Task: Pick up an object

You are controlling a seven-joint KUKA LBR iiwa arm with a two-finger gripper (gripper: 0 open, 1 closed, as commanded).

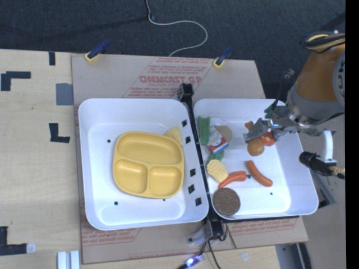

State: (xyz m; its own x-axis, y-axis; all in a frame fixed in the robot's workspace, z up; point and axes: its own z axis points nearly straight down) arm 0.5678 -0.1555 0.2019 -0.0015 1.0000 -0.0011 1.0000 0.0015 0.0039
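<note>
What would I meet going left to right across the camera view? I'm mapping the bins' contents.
Yellow divided plate → corn piece → brown round cookie → sausage → tool, above the small orange-brown piece.

A light wooden bench (33, 178) carries a sheet of brown cardboard (168, 77) printed with red lettering, clamped at its 12 o'clock edge by two yellow-and-blue clips (96, 51) (222, 55). Two shallow white bins sit side by side on the cardboard, touching along a black-clipped seam: the left bin (92, 150) toward 9 o'clock, the right bin (291, 200) toward 3 o'clock. Black tape marks (56, 133) dot the bare bench at 9 o'clock. A white cable (179, 24) loops over dark carpet (67, 10) at 12 o'clock.
</note>
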